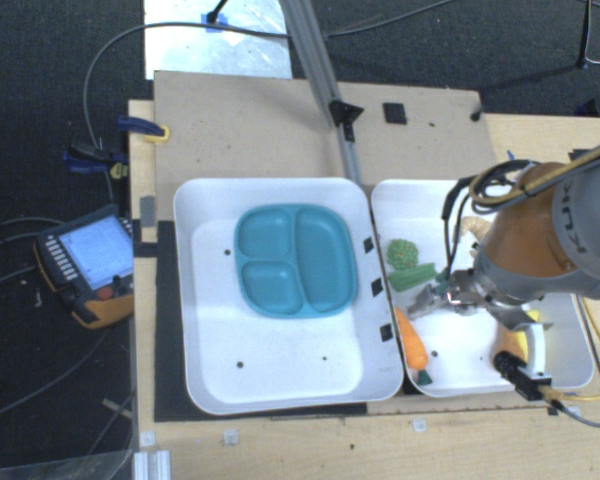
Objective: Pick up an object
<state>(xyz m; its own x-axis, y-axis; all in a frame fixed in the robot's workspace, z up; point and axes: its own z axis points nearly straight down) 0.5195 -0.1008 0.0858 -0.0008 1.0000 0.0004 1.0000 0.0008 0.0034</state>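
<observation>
Two shallow white plastic bins are lying side by side on a tan board bench (280, 118). The left bin (205, 368) is carrying a teal three-compartment plastic plate (296, 261), which is sitting toward the bin's far right portion.

The right bin (420, 203) is holding the pickable items: a green toy broccoli floret (403, 255) is lying near the bin's left wall, about midway along it, and an orange toy carrot with a dark green tip (412, 341) is lying against the same wall, toward the bin's near left corner. A yellow object (517, 344) — partly hidden by the arm — is resting near the near right corner.

The grey arm with its orange band (525, 238) is reaching in over the right bin from the right edge. The two-finger gripper (442, 295) is hanging low over the middle of the bin, just beside the broccoli and above the carrot's thick end — whether it is released or clenched cannot be told, and nothing is visibly grasped.

A handheld control pendant with a lit screen (88, 263) is lying on the dark floor beyond the bench's left edge.
</observation>
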